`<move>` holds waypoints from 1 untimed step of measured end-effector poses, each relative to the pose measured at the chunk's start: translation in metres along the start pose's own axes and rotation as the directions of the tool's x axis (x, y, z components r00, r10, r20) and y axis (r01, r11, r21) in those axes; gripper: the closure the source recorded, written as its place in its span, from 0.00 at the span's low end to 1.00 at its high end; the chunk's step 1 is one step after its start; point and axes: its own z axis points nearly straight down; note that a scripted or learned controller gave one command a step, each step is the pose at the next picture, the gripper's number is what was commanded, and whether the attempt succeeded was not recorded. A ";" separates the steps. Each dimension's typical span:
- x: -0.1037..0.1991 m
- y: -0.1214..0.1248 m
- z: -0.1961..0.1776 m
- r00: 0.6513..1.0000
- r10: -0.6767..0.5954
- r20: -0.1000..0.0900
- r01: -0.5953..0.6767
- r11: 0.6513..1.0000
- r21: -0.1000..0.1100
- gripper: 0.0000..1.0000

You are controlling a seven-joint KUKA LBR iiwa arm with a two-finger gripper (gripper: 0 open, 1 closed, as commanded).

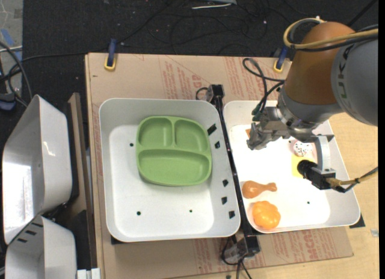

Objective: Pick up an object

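- Hovering above the right bin (343, 211), the claw (260, 137) sits near that bin's upper left part; we judge it is poised there to drop onto one of the loose objects.
- We cannot tell whether the claw is open or closed, since the wrist hides it from above, and we see nothing held in it.
- We count 2 orange candidates below the claw: an orange drumstick-shaped toy (259, 188) lies nearest, and an orange round toy (266, 214) lies just beyond it, close to the bin's lower rim.
- To the claw's right, a small white spotted object (301, 149) and a yellow piece (296, 168) sit beside the arm's black fitting.
- Left of the claw, in the left bin (120, 211), a green divided plate (174, 151) lies flat, well apart from the claw.
- We judge the drumstick-shaped toy the easiest target, needing a short move downward in the view.
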 end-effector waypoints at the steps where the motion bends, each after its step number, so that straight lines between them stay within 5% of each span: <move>1: 0.047 0.021 -0.009 1.000 0.000 0.000 0.000 1.000 -0.004 1.00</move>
